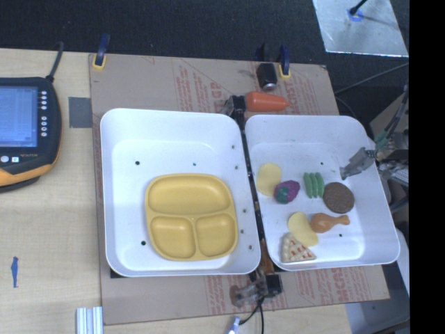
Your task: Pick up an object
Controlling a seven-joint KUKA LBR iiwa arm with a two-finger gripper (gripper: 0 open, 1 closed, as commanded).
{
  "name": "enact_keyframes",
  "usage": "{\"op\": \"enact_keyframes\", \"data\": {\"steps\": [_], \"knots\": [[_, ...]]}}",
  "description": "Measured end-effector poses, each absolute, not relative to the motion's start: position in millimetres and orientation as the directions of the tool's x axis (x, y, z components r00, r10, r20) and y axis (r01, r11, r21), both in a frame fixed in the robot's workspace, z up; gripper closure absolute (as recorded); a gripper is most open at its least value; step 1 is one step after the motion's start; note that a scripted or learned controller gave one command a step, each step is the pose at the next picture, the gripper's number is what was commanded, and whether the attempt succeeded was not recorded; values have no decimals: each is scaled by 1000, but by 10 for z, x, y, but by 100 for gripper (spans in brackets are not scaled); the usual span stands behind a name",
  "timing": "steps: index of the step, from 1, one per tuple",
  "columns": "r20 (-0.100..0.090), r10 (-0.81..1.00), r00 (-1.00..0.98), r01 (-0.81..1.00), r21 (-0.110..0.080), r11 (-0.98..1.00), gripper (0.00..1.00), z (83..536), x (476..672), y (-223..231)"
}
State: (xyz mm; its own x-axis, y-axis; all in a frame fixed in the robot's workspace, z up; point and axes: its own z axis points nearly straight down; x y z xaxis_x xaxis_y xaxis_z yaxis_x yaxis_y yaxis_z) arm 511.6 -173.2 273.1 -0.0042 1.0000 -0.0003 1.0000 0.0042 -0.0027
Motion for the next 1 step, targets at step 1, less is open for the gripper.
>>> {"op": "enact_keyframes", "data": {"steps": [1], "knots": [[0,1000,-6,1000,-5,6,0,1601,5264,-1195]]}}
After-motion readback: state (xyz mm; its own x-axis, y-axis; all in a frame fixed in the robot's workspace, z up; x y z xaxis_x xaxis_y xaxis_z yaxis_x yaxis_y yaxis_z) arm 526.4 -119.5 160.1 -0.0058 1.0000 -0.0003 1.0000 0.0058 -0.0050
